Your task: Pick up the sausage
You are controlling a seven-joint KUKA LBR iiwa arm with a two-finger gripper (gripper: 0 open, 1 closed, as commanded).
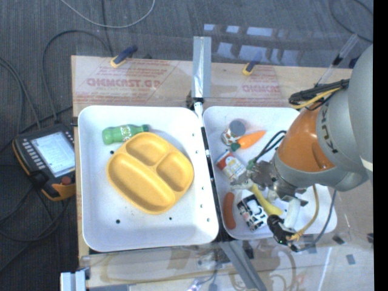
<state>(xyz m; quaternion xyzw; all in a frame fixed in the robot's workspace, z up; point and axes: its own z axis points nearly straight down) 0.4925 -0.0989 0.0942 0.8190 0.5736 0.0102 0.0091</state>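
I see the sausage (228, 210) lying in the right bin (327, 220), close along that bin's left wall near its lower corner, with its long axis running roughly parallel to the wall. The claw (257, 212) sits low in the same bin, just beside the sausage on its right, and nothing is visible between its parts. Whether the claw stands wide or narrow cannot be told from this view, because the wrist and cabling cover most of it. I judge the sausage to be a light toy item, probably smooth-skinned and slightly yielding, with a rounded section that may roll or squirt out under an off-centre squeeze. I would take hold across its short axis at mid-length, where the body is thickest and the ends give no leverage. The wall touching or nearly touching its left side leaves little room for one side of the claw, so I expect the approach to call for a small shift toward the sausage and an alignment square to its length. Nearby clutter includes a carrot (251, 139), a small can (237, 128) and a packet (232, 166) further up the bin, all well clear of the target. The left bin (97, 223) holds a yellow tray (151, 171) and a green bottle (123, 133), resting on the surface (121, 86)
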